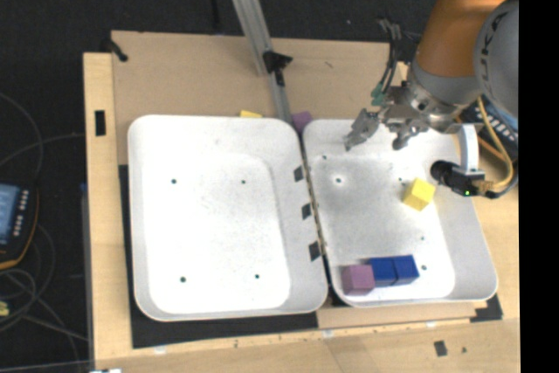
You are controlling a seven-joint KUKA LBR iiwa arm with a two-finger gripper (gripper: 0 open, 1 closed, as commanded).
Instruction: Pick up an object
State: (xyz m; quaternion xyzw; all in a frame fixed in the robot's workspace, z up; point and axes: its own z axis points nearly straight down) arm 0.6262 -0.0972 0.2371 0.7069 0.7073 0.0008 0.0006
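Blue block (392, 269) lies long axis left-right w/ purple cube (357, 278); end effector (381, 134) spread, nothing gripped.

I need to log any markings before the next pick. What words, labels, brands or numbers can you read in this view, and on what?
No text is readable in this view.
Handheld device at the left edge: its lit screen is too blurred to read.
Yellow block, blue block, purple block: no markings visible.
Arm's orange band: no lettering visible.
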